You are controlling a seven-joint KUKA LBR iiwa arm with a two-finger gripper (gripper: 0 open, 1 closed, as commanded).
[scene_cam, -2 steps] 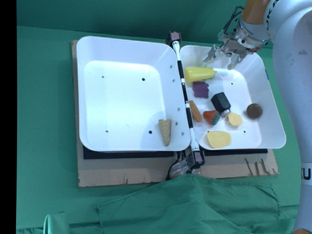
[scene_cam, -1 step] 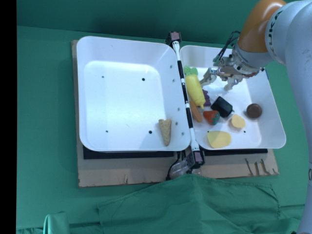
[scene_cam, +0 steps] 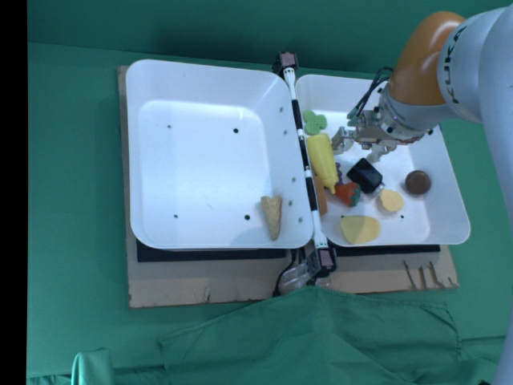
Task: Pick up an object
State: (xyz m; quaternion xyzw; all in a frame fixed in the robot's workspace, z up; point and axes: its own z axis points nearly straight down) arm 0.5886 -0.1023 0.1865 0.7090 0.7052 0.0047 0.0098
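Note:
My gripper [scene_cam: 358, 140] hangs over the back middle of the right bin [scene_cam: 449, 215], just right of a yellow bottle-shaped toy [scene_cam: 323, 159]. A red toy [scene_cam: 348, 192] and a bit of a purple one [scene_cam: 338, 170] lie below and in front of it. Also in this bin are a green leafy piece [scene_cam: 314, 121], an orange piece [scene_cam: 320, 196] by the divider, a brown disc [scene_cam: 417, 182], a small yellow round piece [scene_cam: 391, 200] and a larger flat yellow piece [scene_cam: 361, 229]. I see nothing held by the gripper.
The left bin [scene_cam: 152, 79] holds a tan cone [scene_cam: 272, 216] near its front right corner. A black-and-white rail [scene_cam: 302, 155] runs between the bins. Green cloth [scene_cam: 321, 335] lies in front of the bench.

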